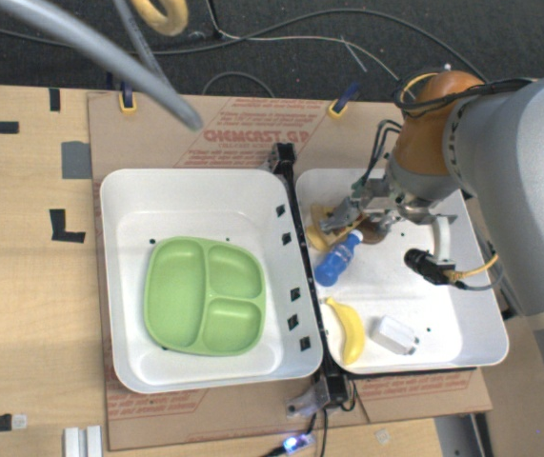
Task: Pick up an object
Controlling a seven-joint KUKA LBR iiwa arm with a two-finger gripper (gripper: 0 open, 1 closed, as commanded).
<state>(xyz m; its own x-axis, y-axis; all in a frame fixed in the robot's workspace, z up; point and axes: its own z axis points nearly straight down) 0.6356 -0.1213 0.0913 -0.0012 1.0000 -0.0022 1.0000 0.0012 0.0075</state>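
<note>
The grey arm's two-finger gripper (362, 212) is down in the right white bin (462, 336), at its far left corner, over a small pile of tan and brown objects (333, 222); whether its fingers are spread or pinching anything cannot be told, since the wrist and cables cover them. Nearest the camera in that bin lie a yellow banana (348, 329) against the left wall and a small white rectangular block (394, 334) just beside it. Further back, a blue plastic bottle with a white cap (337, 259) lies tilted, its cap end near the gripper. The left white bin (124, 208) holds a light green divided plastic tray (205, 295). Beyond the bins, the brown cardboard sheet (243, 131) carries red printing, possibly "CHEMCAST GP", though it is blurred
</note>
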